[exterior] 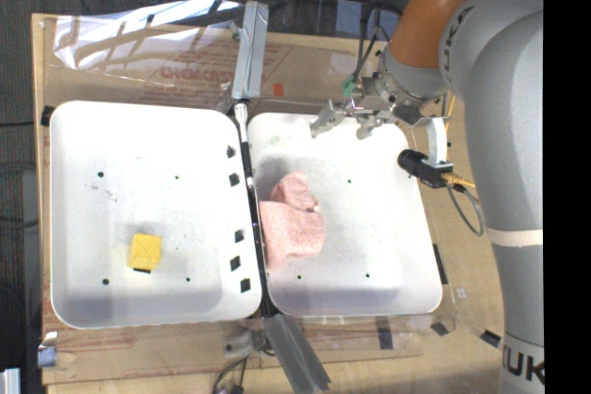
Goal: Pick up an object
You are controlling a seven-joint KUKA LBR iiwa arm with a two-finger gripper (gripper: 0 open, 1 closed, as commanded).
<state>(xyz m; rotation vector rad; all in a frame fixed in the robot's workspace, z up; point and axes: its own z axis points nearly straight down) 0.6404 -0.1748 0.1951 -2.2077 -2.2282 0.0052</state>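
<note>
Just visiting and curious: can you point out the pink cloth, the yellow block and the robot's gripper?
pink cloth point(293, 219): camera view, middle of the crumpled fabric.
yellow block point(145, 252): camera view, its top face.
gripper point(344, 125): camera view, midway between its fingertips.

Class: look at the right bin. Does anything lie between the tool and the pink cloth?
Nothing visible does. The tool hangs over the right bin's far edge; bare white floor separates it from the pink cloth.
</note>
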